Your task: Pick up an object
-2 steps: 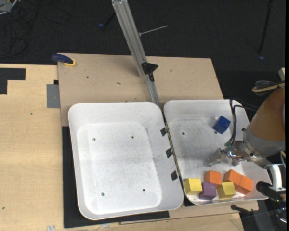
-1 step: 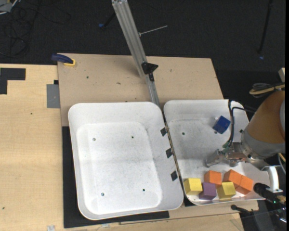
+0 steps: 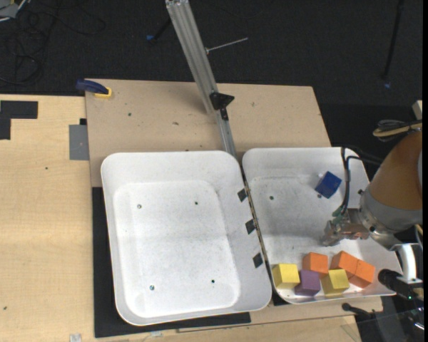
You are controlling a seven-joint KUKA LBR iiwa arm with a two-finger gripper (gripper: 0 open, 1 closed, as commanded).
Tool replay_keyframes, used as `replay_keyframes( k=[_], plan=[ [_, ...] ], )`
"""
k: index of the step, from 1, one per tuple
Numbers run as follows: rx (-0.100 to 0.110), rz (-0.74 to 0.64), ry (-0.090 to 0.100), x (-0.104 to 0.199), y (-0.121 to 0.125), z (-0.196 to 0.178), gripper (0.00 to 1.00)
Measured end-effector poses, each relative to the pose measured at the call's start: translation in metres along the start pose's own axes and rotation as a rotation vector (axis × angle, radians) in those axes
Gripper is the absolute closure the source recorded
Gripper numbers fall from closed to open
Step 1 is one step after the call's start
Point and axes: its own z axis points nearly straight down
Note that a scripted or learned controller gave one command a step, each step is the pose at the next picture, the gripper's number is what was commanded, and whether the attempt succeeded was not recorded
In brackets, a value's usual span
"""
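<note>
Take the right bin (image 3: 292, 164) as your landmark: your gripper (image 3: 340, 228) hangs low over its floor, just above the cluster of orange, yellow and purple blocks (image 3: 327, 271) crowded against its near wall, with a blue block (image 3: 329, 184) alone behind. Nothing sits visibly in its grasp; whether it is spread or closed, you cannot tell.

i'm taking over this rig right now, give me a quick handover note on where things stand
Tool: low over the floor of the right white bin, above the cluster of blocks; whether it is open or shut cannot be told from this view, and no block is seen in it.
Things: blue cube alone near the bin's far right side. Along the near edge: yellow cube, purple block, a second yellow cube, orange cube, and a larger orange block.
The left white bin sits beside it.
Done: nothing visibly lifted.
Left: grasp one block and raise it.
</note>
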Motion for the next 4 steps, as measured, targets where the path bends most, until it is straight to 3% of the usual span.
replay_keyframes(
  k=[2, 3, 4],
  plan=[
    [-0.008, -0.016, -0.005, -0.004, -0.008, -0.110, 1.00],
    [-0.003, -0.017, -0.003, -0.004, -0.008, -0.112, 1.00],
    [-0.001, -0.019, 0.000, 0.051, 0.000, -0.107, 1.00]
  ],
)
